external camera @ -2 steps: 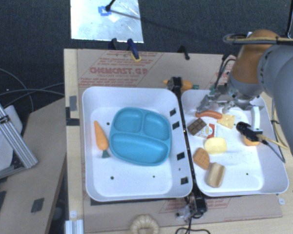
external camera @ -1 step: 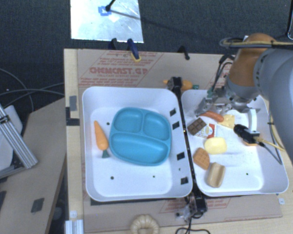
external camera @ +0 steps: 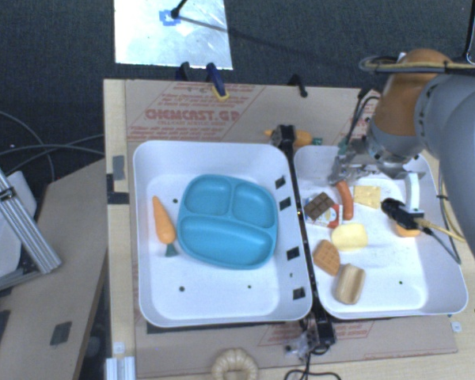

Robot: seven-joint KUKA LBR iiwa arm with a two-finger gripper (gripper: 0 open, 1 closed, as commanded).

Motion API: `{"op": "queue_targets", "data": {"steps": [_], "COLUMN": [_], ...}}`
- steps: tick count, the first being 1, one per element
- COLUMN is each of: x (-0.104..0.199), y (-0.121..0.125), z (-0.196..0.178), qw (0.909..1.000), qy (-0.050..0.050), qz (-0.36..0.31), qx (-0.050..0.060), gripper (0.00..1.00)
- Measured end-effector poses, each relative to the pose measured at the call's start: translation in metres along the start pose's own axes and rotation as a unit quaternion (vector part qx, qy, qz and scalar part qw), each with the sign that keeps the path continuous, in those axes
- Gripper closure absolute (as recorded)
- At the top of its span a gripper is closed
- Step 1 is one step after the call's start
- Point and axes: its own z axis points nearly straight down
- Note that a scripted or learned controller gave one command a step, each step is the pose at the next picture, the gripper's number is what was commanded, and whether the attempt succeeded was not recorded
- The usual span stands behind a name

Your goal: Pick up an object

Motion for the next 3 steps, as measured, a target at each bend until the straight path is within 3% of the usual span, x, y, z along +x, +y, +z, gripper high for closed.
{"op": "queue_targets", "data": {"steps": [3], "x": [0.002], "y": [0.004], "z": [-0.131], "qw": [1.0000], "qy": [0.000], "qz": [0.000], "qx": [0.000], "gripper": [1.00]}}
